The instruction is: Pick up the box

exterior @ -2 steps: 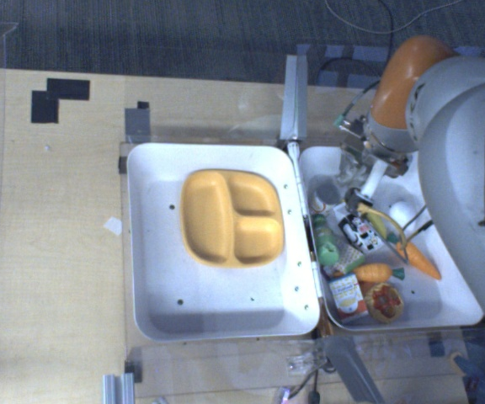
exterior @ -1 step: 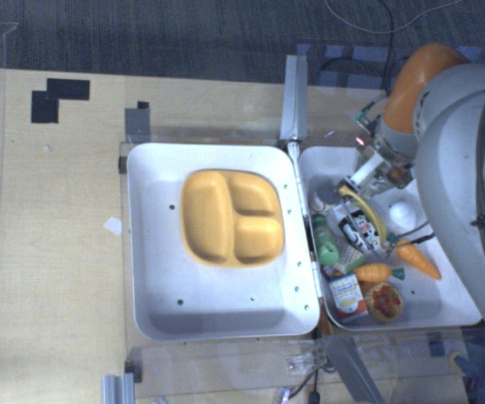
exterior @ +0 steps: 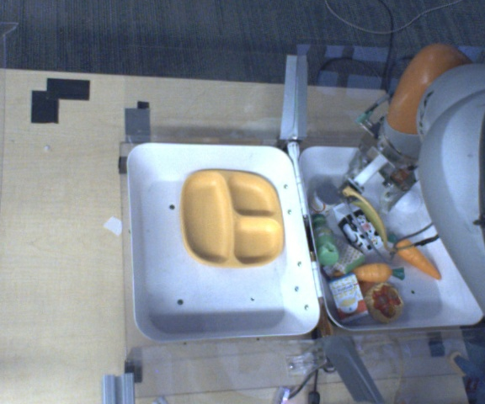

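A small black-and-white box (exterior: 359,228) lies flat in the middle of the right bin (exterior: 457,297), among other items. A yellow banana (exterior: 369,209) curves along its upper edge. My gripper (exterior: 374,175) hangs low over the back of the right bin, just above and behind the banana and the box. Nothing can be seen held in it. The grey arm with its orange band (exterior: 423,74) covers the bin's right side.
Beside the box are a green bottle (exterior: 324,244), two orange carrots (exterior: 374,273) (exterior: 419,262), a small labelled pouch (exterior: 346,294) and a red round item (exterior: 384,301). The left bin (exterior: 154,310) holds a yellow divided tray (exterior: 231,217).
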### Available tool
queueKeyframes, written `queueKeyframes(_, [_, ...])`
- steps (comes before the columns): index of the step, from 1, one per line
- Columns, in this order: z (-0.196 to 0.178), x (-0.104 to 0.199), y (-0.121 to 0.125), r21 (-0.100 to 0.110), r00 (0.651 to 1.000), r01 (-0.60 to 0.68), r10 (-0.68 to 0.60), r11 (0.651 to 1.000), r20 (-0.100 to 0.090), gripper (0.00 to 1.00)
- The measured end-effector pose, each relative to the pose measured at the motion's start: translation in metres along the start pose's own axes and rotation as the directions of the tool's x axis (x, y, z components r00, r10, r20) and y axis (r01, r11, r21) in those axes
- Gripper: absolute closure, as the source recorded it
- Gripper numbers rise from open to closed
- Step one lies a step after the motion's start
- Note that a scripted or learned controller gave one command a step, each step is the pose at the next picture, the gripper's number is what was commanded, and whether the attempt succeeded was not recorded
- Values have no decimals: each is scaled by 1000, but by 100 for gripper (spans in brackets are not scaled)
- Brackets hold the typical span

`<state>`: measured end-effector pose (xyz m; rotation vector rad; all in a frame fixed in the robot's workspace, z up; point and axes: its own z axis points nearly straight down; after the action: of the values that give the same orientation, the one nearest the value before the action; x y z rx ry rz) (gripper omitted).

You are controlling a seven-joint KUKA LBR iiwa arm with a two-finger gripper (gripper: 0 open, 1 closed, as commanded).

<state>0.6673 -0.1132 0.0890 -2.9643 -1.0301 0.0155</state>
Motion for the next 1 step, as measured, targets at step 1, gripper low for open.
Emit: queueKeyframes(1, [0,13,-23,-9,981,-194,194,981,-8,0])
